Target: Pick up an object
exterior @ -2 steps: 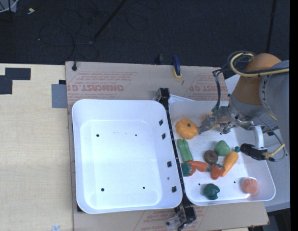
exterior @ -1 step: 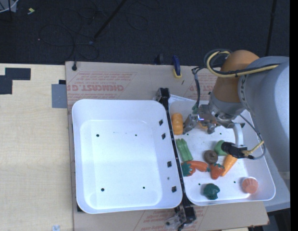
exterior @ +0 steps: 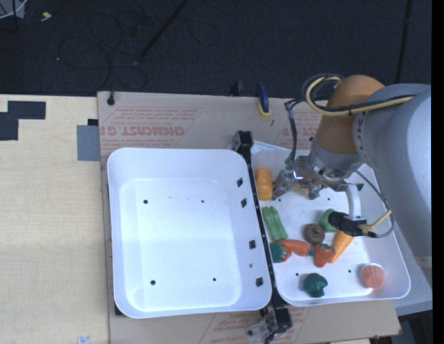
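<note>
Claw (exterior: 299,180) low in the right bin (exterior: 394,285), near its upper left corner; we cannot tell its state.

Left to right: the left bin (exterior: 179,228) bears no objects we can see. Just left of the claw lies a yellow piece (exterior: 263,183), long axis running up-down along the divider, nearly touching the claw. Below it a green piece (exterior: 273,222), then red (exterior: 293,247) and orange (exterior: 341,244) pieces, well apart from the claw. We judge the yellow piece the nearest candidate, a short shift leftward.

Arm (exterior: 401,156) cut off at right edge; wrist hides right bin (exterior: 394,292) far corner.
</note>
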Robot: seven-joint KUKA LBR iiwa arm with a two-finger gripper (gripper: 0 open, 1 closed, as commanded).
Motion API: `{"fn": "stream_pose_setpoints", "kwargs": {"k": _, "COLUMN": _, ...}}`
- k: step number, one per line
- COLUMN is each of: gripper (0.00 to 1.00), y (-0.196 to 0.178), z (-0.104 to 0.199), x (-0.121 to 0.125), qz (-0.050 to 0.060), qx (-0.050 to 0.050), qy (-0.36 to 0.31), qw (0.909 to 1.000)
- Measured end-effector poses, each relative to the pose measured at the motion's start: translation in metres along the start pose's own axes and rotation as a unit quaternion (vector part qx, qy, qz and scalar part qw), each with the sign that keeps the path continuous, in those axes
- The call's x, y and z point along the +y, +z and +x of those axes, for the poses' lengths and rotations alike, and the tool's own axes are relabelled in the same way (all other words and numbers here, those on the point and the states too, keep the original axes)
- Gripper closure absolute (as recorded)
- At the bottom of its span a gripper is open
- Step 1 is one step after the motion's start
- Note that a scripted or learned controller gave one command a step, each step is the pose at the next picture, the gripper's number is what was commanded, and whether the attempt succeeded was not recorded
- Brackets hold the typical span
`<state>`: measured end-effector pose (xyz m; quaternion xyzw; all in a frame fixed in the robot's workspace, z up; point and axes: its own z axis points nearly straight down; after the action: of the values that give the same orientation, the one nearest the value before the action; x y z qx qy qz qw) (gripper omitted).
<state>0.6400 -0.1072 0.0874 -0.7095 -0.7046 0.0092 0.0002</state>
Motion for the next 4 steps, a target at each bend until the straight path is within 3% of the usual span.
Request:
{"fn": "stream_pose_setpoints", "kwargs": {"k": 1, "gripper": 0.00, "y": -0.001, "z": 0.007, "x": 0.000, "qz": -0.001, "qx": -0.005, "qy": 0.002, "qw": 1.0000}}
{"fn": "stream_pose_setpoints", "kwargs": {"k": 2, "gripper": 0.00, "y": 0.002, "z": -0.058, "x": -0.061, "qz": -0.003, "qx": 0.005, "qy": 0.001, "qw": 1.0000}}
{"fn": "stream_pose_setpoints", "kwargs": {"k": 3, "gripper": 0.00, "y": 0.000, "z": -0.062, "x": 0.007, "qz": -0.008, "qx": 0.006, "qy": -0.004, "qw": 0.9999}}
{"fn": "stream_pose_setpoints", "kwargs": {"k": 4, "gripper": 1.00, "y": -0.008, "z": -0.063, "x": 0.002, "qz": 0.000, "qx": 0.008, "qy": -0.004, "qw": 1.0000}}
